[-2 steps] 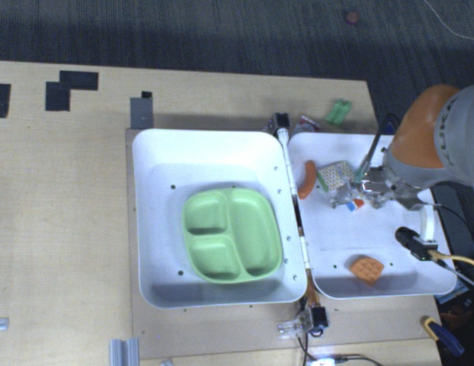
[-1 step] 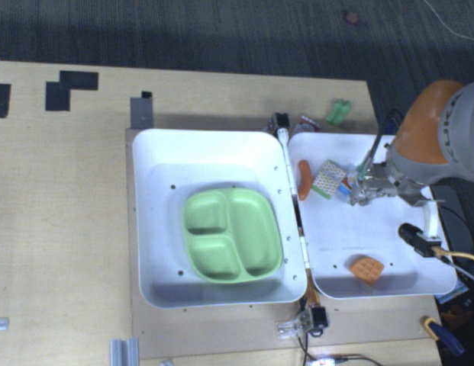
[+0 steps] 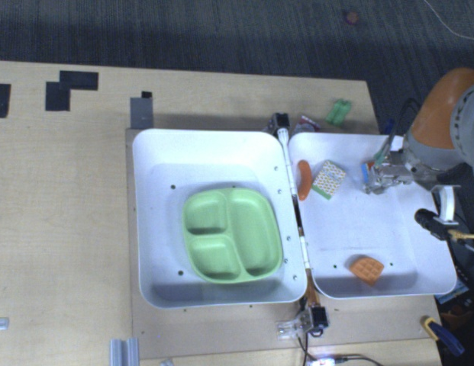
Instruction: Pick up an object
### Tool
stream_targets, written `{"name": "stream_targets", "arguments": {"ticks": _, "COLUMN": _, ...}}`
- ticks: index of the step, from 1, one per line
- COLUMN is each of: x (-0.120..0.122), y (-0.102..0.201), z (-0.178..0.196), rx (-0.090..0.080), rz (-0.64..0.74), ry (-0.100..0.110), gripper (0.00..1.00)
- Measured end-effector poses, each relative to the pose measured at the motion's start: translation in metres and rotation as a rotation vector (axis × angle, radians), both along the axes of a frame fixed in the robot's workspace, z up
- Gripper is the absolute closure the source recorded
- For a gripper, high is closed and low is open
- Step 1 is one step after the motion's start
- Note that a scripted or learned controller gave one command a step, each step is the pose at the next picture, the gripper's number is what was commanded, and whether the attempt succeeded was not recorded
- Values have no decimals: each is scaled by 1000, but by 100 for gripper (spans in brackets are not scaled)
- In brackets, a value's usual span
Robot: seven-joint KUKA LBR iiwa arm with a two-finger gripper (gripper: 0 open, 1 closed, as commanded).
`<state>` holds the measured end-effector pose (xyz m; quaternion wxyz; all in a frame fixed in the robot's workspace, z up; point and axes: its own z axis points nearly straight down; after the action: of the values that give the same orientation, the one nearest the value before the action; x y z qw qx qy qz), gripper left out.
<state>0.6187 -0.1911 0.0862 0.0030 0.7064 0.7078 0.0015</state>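
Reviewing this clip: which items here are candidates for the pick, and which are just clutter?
Job items:
- orange sausage, right bin
- patterned block
- waffle piece
- tool

Lying about:
- green divided plate, left bin
- green object on the bench behind the bins

The claw (image 3: 378, 175) hangs over the right bin (image 3: 389, 280), near a patterned block (image 3: 329, 179), a sausage (image 3: 304, 178) and a waffle (image 3: 367, 268).
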Motion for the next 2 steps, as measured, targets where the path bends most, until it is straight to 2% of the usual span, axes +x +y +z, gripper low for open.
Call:
{"name": "stream_targets", "arguments": {"ticks": 1, "x": 31, "y": -15, "z": 71, "rx": 0, "rz": 5, "ry": -2, "gripper": 100}}
{"name": "stream_targets", "arguments": {"ticks": 2, "x": 30, "y": -14, "z": 69, "rx": 1, "rz": 4, "ry": 2, "gripper": 0}}
